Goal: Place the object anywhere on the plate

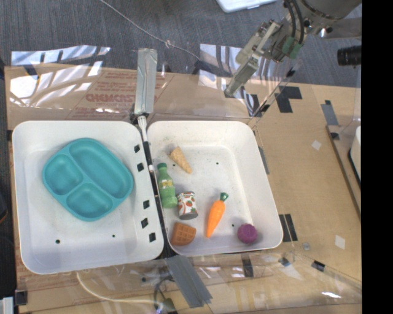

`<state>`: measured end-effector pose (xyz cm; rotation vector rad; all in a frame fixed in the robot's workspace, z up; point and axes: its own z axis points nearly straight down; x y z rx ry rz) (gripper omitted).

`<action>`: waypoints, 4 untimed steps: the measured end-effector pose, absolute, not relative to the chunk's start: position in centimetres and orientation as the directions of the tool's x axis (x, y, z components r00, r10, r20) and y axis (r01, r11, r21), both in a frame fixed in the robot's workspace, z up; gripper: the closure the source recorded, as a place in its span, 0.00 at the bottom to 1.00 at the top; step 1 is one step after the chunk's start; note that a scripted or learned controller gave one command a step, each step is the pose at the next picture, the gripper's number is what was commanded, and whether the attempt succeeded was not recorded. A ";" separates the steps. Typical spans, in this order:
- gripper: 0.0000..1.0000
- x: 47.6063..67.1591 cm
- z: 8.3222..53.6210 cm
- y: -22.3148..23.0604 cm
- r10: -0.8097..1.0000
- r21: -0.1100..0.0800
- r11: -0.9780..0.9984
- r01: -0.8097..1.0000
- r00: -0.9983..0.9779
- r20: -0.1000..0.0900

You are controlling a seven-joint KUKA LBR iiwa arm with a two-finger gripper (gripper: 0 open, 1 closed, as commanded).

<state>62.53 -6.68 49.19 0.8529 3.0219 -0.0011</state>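
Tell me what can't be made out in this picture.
- Gripper, camera view: too blurred and slanted to tell how it is set.
- Arm: cut off by the top edge.
- Can: label print too small to read.
- Purple item: too small to identify.
- Bottle: partly against the bin wall; its label unreadable.
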 end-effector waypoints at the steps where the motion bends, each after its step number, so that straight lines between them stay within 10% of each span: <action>1: 0.00 62.5 49.2 -6.7 0.523 0.000 0.852 0.523 -0.852 -0.002; 4: 0.00 62.5 49.2 -6.7 0.523 0.000 0.852 0.523 -0.852 -0.002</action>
